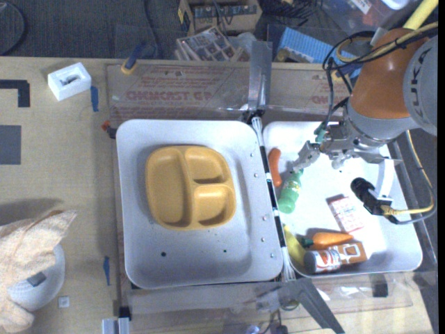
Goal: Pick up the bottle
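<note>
2 shallow white bins sit side by side on the surface. Near the surface's far left edge is a small white box (pixel 69 81), and at its near left corner lies a crumpled cloth (pixel 31 239). The left bin (pixel 139 256) holds 1 thing, a yellow divided tray (pixel 190 186), lying flat toward the bin's far half. The right bin (pixel 407 252) carries the rest: along its left wall an orange carrot-like piece (pixel 275 167) lies touching or just beside the green bottle (pixel 289 193), which lies on its side with its cap end toward the far edge; in the near left corner are another orange piece (pixel 332 239) and an orange-labelled bottle (pixel 336 256) lying flat along the near wall; a small red-and-white packet (pixel 345 213) rests near the bin's middle. The hand (pixel 303 157) hangs over the far left part of this bin, just beyond the green bottle's cap end, and whether it is spread or pressed together cannot be told at this slant. Nothing is seen held. Judging from this, the pick is not yet done: a bottle is not yet gripped or lifted, so closing on 1 and raising it are both left.
</note>
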